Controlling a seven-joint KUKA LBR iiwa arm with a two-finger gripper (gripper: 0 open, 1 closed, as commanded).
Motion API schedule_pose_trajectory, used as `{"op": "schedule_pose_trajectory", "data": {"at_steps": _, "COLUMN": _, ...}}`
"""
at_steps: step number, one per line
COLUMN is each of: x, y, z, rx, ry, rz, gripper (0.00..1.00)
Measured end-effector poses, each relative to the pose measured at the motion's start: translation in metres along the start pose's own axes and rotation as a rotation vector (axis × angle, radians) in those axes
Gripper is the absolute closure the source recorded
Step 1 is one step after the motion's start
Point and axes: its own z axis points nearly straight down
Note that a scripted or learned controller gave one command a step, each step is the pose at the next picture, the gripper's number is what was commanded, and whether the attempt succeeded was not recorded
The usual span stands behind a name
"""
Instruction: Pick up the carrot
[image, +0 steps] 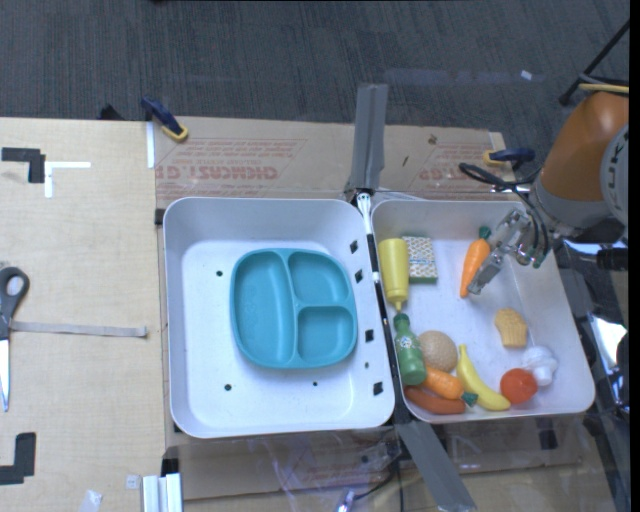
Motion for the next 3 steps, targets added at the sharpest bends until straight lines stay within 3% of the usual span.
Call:
{"op": "schedule_pose_trajectory", "data": {"at_steps": 1, "x": -0.001, "y": 0.002, "z": -0.011, "rx": -0.001, "ry": -0.007, "rz": -0.005, "gripper": 1.0}}
{"op": "schedule_pose_trajectory", "data": {"at_steps": 2, "x": 0.092, "y": -0.004, "z": 0.001, "rx": 0.0, "ry": 0.004, "rz": -0.043, "gripper": 1.0}}
{"op": "schedule_pose_trajectory", "data": {"at_steps": 3, "x": 0.092, "y": -0.004, "z": 0.001, "rx": 0.0, "ry": 0.004, "rz": -0.044, "gripper": 0.0}}
